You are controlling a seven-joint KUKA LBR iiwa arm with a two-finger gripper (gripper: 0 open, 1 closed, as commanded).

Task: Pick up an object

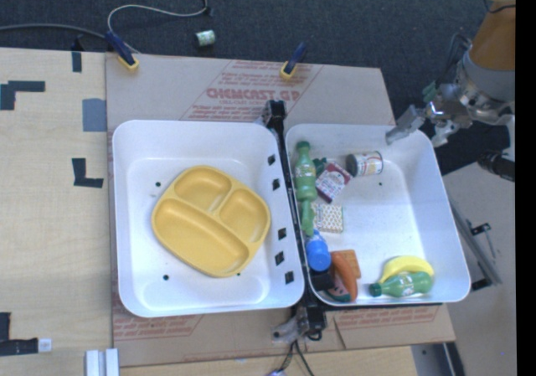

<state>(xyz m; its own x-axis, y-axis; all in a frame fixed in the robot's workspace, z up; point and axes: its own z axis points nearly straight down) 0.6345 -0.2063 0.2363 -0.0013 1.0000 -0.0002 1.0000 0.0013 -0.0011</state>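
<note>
**Tool parked off right bin's far-right corner**

Camera view: tool (pixel 412 125) sits over the far-right rim of the right bin (pixel 435 198), nothing between its fingers; whether they're spread or clenched I can't tell. Jar (pixel 365 165) lies nearest, just left and toward the camera. Green bottle (pixel 304 172) and packet (pixel 332 182) further left. Banana (pixel 408 266) is well toward the near rim. Yellow tray (pixel 211 219) sits in the left bin (pixel 134 198), far left of tool.
</note>
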